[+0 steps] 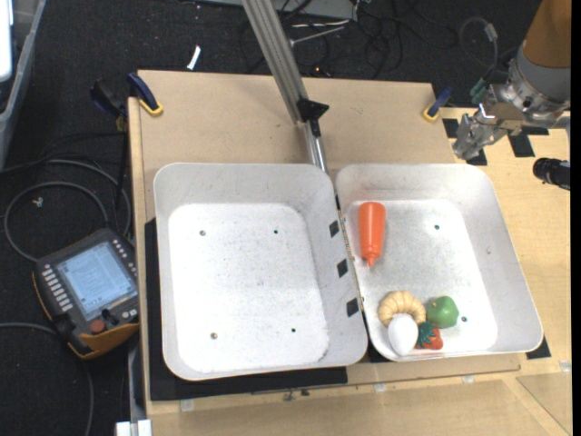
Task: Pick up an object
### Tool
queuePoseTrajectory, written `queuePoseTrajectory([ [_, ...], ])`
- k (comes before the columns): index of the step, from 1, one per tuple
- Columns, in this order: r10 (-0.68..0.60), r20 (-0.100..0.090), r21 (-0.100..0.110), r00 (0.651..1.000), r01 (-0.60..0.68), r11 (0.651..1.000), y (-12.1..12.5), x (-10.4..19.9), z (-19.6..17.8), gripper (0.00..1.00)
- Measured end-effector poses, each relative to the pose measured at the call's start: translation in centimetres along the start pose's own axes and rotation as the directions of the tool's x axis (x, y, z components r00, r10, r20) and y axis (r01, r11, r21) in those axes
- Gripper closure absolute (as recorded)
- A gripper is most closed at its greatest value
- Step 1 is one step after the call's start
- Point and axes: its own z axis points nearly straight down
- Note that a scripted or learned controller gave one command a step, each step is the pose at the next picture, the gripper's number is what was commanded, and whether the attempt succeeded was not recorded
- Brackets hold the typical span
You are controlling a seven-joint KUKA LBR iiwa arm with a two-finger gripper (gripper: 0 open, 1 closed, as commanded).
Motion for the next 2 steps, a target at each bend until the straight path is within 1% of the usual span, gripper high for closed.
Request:
queuePoseTrajectory([
  [1, 0.0, -0.001, 0.007, 1.0, 0.0, 1.0, 0.1, 0.1, 0.3, 1.0],
  [2, -0.005, -0.005, 0.012, 1.0, 0.005, 1.0, -1.6, 5.8, 1.7, 1.0],
])
